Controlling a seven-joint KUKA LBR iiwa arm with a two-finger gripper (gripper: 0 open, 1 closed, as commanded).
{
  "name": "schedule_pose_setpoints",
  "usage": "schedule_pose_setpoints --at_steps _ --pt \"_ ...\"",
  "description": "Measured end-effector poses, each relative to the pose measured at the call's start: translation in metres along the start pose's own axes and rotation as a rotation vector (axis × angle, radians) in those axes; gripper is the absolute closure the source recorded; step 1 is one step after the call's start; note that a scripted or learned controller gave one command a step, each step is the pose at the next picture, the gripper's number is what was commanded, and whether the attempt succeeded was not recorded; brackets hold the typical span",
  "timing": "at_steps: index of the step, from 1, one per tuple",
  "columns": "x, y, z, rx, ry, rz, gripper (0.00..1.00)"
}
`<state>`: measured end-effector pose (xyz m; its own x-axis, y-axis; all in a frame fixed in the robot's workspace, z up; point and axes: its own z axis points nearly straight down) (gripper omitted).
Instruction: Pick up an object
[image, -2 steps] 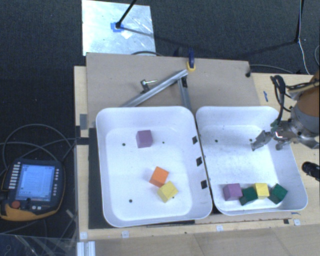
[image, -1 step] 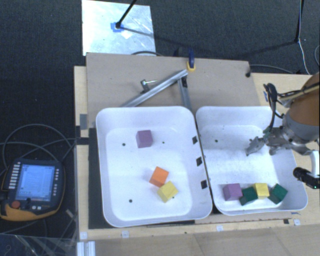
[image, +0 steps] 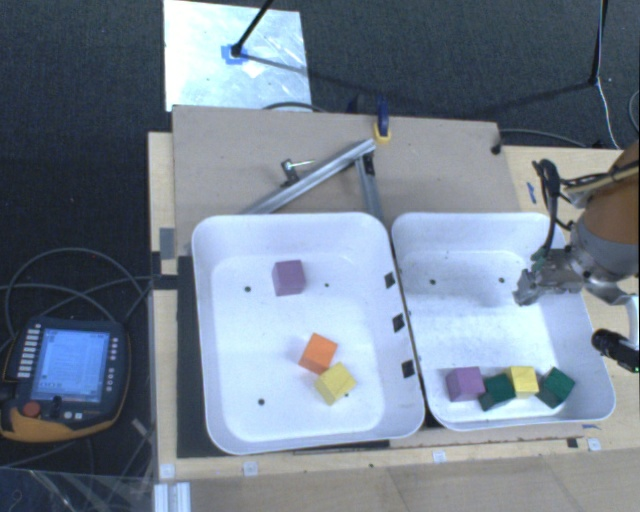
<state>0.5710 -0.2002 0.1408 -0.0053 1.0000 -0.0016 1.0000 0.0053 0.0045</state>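
Gripper (image: 530, 288) hovers above-right of purple cube (image: 464, 383)

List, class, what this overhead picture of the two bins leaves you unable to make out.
- Gripper, camera view: too small and blurred to judge.
- Arm, camera view: cut off by the right edge.
- Teach pendant screen, camera view: text too small to read.
- Dark green block, right bin, camera view: partly behind the yellow block.

Arm (image: 612, 215) cut off by right edge. Gripper (image: 528, 287) small, blurred; finger state indiscernible. Green block (image: 495, 391) partly hidden behind yellow block (image: 523, 379). Teach pendant (image: 62, 375) screen text unreadable.
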Motion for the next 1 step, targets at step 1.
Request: schedule_pose_setpoints --at_steps 1 --pt "0.0001 -0.0018 -0.0445 -0.002 -0.001 0.001 1.00"
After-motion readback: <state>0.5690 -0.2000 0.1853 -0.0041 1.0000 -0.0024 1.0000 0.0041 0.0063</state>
